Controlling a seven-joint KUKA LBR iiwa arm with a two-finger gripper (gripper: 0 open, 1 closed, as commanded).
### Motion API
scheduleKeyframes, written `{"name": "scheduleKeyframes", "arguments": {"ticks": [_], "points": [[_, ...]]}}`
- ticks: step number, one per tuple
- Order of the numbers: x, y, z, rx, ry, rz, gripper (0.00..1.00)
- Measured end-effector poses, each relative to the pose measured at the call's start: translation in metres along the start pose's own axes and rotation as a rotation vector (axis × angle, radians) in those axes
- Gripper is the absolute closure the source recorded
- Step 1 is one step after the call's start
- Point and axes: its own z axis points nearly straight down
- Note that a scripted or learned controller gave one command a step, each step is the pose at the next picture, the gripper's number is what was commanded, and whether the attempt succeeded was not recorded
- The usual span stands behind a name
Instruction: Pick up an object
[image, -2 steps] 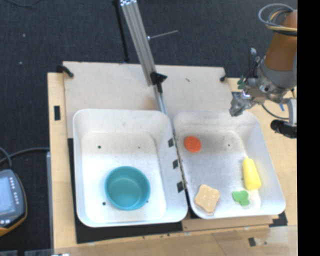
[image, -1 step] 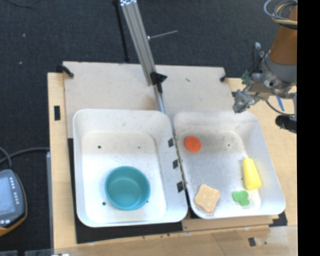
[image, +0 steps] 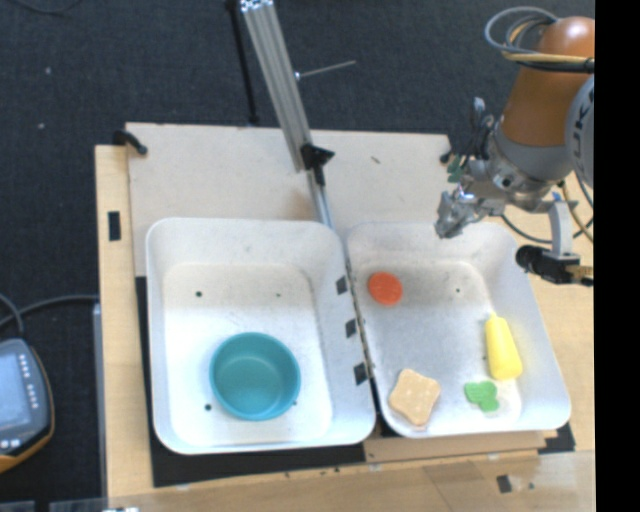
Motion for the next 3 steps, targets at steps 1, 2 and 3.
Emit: {"name": "scheduleKeyframes", "arguments": {"ticks": [1, 2, 3], "points": [[0.041, -0.031, 0.003, 0.001, 0.001, -0.003, 1.00], [0.090, -0.050, 0.016, 0.002, 0.001, -0.004, 1.00], [0.138, -0.079, 0.022, 0.001, 0.002, -0.004, 1.00]]}}
